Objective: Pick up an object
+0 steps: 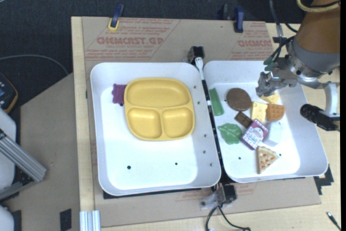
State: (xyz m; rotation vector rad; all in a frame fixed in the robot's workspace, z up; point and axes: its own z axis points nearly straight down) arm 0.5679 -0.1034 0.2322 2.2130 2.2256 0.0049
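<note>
The arm reaches in from the right, wrist bent down, its tool (268, 85) low over the right bin's (311, 162) upper part. Its grip state is unclear. Just below it lie a waffle (275, 112) and, seemingly, cheese (259, 111); a brown cookie (238, 99) sits just left.

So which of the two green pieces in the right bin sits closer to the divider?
The long narrow green piece, lying along the divider; the leafy green piece sits further in.
</note>
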